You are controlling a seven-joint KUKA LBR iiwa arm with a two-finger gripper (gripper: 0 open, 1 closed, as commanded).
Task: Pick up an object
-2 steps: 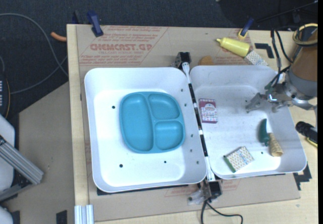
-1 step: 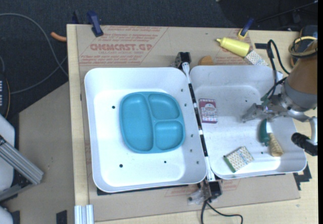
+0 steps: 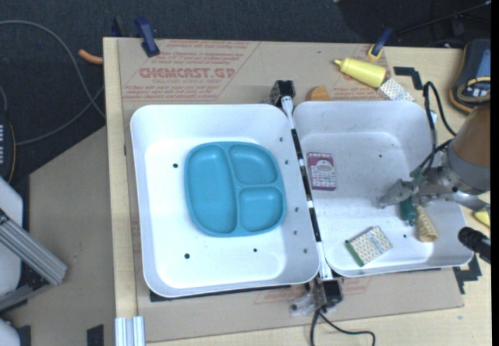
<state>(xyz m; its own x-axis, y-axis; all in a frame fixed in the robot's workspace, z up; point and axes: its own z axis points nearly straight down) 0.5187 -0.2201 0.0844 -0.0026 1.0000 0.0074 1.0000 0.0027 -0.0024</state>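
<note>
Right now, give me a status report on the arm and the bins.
Tool low in right white bin, grip state unclear. Nothing seen held. Green-edged packet and pink card nearby; blue divided plate in left bin.

Occupying the centre of the left bin [image 3: 156,181]: a blue divided plate [image 3: 234,187], leaving open floor along the near, far and left walls. Running between the two bins: a raised shared rim with black clips [image 3: 300,173], blocking any low crossing. Lying in the right bin [image 3: 366,122]: a pink-and-white card [image 3: 321,171] just beside that rim, a patterned packet [image 3: 368,244] near the front wall, a small green item [image 3: 408,210] and a tan piece [image 3: 425,225] at the right side. Taking up the right side of that bin: the gripper [image 3: 401,192] and arm. Remaining open: the bin's far half and middle floor.
</note>
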